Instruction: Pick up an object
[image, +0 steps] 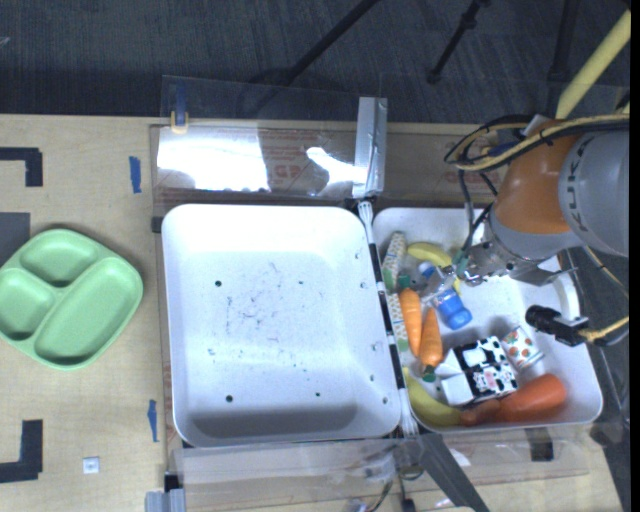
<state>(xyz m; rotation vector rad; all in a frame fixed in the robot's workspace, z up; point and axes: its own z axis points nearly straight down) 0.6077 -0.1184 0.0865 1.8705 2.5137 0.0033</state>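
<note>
Grey arm with an orange band reaches over the right bin (585, 300). Its claw (470, 262) hangs near the bin's far edge above a blue object (453, 312) beside carrots (420, 325); its opening cannot be told.

Bright even overhead light, glare on clear panel (262, 158).

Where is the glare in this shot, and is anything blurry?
In the camera view, strong glare washes out the clear panel behind the left bin; the gripper region over the right bin looks soft, while the green plate is evenly lit.
</note>
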